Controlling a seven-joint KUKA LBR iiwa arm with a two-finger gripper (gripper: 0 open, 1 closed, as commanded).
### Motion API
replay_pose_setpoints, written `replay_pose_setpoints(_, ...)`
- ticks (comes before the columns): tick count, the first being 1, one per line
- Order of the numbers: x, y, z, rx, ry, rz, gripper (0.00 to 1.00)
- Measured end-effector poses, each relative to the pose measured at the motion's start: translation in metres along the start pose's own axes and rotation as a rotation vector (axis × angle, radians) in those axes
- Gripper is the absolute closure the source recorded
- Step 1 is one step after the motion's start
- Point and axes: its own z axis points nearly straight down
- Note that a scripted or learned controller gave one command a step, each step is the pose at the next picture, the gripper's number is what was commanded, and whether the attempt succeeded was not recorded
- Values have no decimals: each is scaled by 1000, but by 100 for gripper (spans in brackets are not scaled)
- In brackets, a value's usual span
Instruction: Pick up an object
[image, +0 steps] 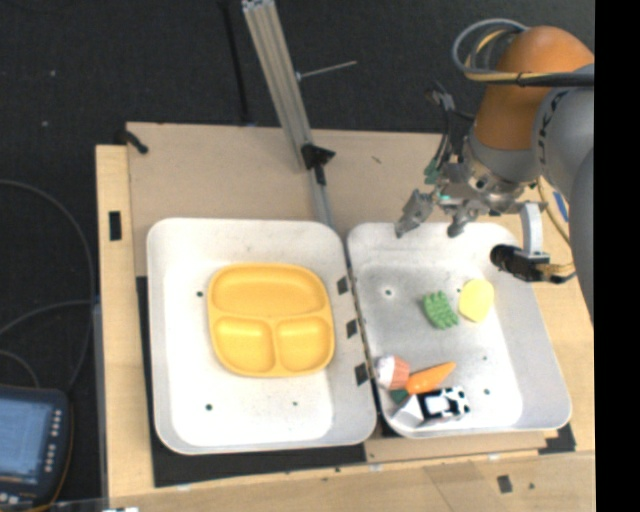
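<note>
My gripper (436, 221) hangs over the far edge of the right bin (520, 400), open, with nothing between its two spread fingers (409, 219). Below it in the right bin lie a green knobbly block (439, 309) and, touching its right side, a yellow rounded piece (477, 299). Near the bin's front left corner sit an orange carrot (431, 377), a small red-and-white piece (390, 372) and a black-and-white item with a green part (436, 405).
The left bin (180, 400) holds a yellow divided tray (270, 318). A slanted metal pole (290, 110) rises from behind the gap between the bins. A screen (30, 440) sits at the lower left off the bench.
</note>
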Motion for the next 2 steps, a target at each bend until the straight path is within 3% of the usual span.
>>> replay_pose_setpoints(1, 0, 0, 0, 0, -1, 0, 0)
replay_pose_setpoints(2, -4, -11, 51, 5, -1, 4, 0)
